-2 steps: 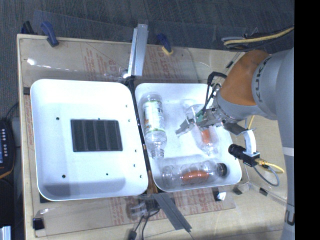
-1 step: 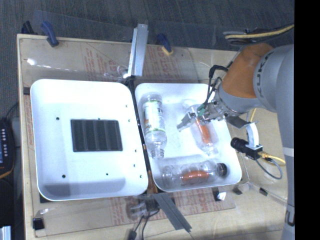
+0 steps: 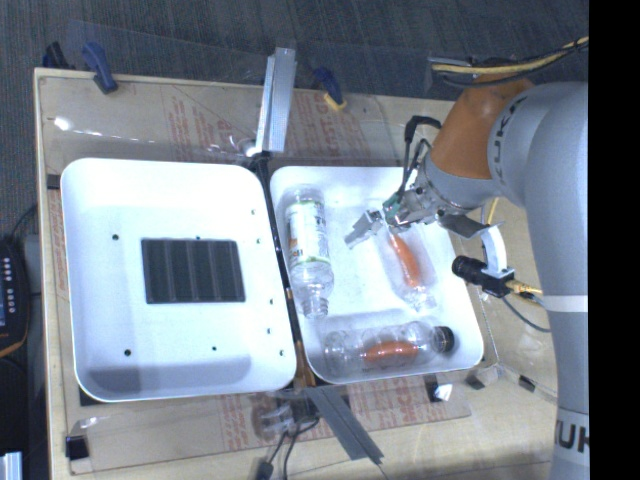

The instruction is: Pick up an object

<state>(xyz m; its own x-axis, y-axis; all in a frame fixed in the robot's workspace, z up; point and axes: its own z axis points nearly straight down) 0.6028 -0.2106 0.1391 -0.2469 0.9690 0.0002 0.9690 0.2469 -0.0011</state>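
The right bin (image 3: 455,183) holds three clear plastic bottles. One with a green and white label (image 3: 306,248) lies along the bin's left wall. A second with orange contents (image 3: 407,263) lies tilted in the middle right. The third (image 3: 385,347), with orange inside and a dark cap, lies along the front wall. My gripper (image 3: 368,226) hangs over the middle of this bin, between the labelled bottle and the upper end of the orange-filled one. Nothing is visibly held in it.
The left bin (image 3: 100,198) has a dark ribbed rectangle (image 3: 193,270) on its floor. A grey divider bar (image 3: 276,98) stands behind the gap between the bins. Blue clamps (image 3: 98,66) sit at the bench's back edge. Cables trail near the arm at right (image 3: 500,283).
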